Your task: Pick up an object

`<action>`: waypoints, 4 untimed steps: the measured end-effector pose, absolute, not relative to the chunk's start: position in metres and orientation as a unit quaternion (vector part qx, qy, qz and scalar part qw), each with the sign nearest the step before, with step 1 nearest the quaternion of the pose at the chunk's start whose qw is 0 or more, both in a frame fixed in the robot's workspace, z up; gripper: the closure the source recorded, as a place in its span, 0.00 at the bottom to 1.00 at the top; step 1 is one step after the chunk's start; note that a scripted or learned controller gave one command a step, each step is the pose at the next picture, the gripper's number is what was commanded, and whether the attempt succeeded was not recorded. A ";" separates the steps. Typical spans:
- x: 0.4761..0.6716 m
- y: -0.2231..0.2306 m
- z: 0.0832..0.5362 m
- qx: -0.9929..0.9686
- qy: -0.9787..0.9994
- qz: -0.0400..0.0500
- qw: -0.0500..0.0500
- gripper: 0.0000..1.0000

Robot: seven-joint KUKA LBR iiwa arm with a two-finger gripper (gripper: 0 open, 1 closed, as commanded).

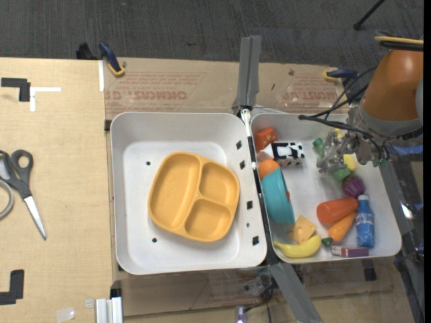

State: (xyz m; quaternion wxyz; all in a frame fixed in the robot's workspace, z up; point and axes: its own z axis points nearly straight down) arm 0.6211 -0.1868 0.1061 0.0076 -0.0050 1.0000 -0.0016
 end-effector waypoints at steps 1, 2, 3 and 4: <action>0.660 -0.117 0.251 0.036 0.999 0.000 0.003 1.00; 0.592 -0.136 0.098 0.020 1.000 0.000 0.002 1.00; 0.627 -0.149 0.094 0.162 0.987 0.000 0.004 1.00; 0.627 -0.149 0.094 0.162 0.987 0.000 0.004 0.00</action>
